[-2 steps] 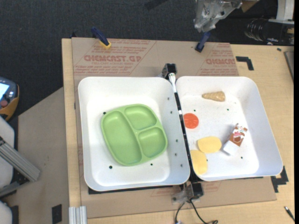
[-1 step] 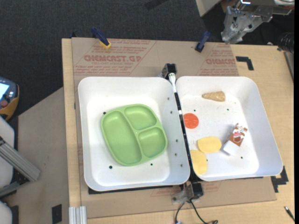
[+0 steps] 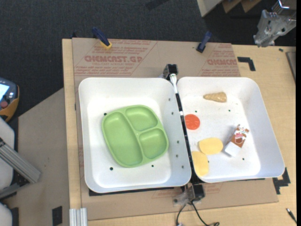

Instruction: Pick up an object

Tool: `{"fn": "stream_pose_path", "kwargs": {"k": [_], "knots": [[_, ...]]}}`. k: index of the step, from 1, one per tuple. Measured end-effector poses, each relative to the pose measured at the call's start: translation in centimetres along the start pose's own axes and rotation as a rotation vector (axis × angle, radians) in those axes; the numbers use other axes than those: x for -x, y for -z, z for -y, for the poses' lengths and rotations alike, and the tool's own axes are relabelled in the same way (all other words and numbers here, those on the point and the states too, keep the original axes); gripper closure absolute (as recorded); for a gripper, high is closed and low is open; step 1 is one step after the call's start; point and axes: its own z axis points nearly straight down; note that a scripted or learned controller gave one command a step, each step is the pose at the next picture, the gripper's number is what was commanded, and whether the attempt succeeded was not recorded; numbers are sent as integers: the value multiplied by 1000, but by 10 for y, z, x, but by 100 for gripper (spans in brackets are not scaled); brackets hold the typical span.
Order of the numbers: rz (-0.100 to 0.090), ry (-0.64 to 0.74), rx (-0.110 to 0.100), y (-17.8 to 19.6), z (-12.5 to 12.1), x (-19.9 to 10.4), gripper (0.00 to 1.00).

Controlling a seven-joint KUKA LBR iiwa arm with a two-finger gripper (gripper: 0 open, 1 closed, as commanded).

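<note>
Candidates sit in the right bin [image 3: 263, 126]: orange disc [image 3: 192, 122], two yellow pieces [image 3: 210, 146], tan wedge [image 3: 215, 97], small carton [image 3: 237, 139]. The carton looks light, stiff and boxy; grip across its flat sides. Gripper [image 3: 273, 25] hangs top right; jaw state unclear.

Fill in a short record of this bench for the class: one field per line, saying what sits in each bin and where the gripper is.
left bin: holds a green divided plate with three compartments
right bin: holds five small items
near back wall: tan wedge
by the divider: orange disc
front area: two yellow pieces, touching or nearly so
right of them: small red and white carton, lying tilted
gripper: up at the top right, off the bins, holding nothing visible
</note>
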Motion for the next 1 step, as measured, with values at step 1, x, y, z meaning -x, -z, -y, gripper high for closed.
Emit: {"fn": "stream_pose_path", "kwargs": {"k": [1], "knots": [[3, 1, 6, -1, -27, 96, 100]]}}
